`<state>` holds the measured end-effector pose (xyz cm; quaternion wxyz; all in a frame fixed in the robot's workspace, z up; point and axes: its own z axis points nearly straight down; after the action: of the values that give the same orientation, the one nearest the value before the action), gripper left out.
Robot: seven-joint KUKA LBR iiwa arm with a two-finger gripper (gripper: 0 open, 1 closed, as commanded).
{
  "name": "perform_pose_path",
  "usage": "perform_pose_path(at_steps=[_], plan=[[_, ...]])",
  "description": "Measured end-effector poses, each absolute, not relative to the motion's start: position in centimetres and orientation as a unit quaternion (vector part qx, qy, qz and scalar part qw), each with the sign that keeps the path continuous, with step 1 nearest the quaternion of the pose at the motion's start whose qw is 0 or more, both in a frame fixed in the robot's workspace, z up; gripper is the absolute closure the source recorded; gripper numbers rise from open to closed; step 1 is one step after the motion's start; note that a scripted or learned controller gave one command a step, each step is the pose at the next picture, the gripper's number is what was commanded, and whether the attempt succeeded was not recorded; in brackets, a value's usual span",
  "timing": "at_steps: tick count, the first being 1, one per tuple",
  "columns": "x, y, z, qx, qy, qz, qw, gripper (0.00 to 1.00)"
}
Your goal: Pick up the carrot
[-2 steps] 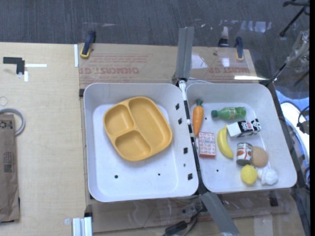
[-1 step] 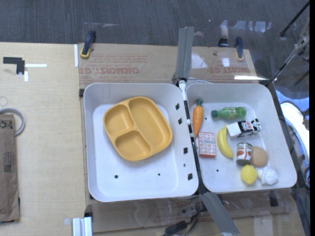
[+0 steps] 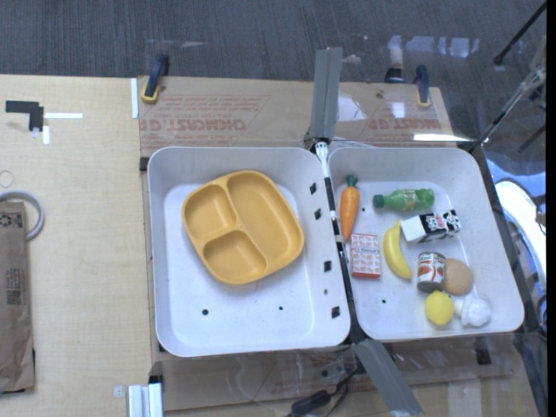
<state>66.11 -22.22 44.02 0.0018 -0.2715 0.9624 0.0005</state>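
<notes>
**Carrot not yet picked**

The carrot [image 3: 348,210] lies in the right bin [image 3: 495,233], hard against its left wall, leafy end far, just beside a small red box [image 3: 366,256]. I cannot tell the end effector's state. Everything remains: reach, grasp, lift.

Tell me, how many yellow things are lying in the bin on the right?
2: a banana in the middle of the right bin, beside a red packet, and a lemon near its front edge. None looks hidden.
</notes>
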Motion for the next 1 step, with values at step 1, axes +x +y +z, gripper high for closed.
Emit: perform_pose_path(at_steps=[1], plan=[[66.11,-21.5,43.94,-0.455,0.891,0.0015,0.001,1.0]])
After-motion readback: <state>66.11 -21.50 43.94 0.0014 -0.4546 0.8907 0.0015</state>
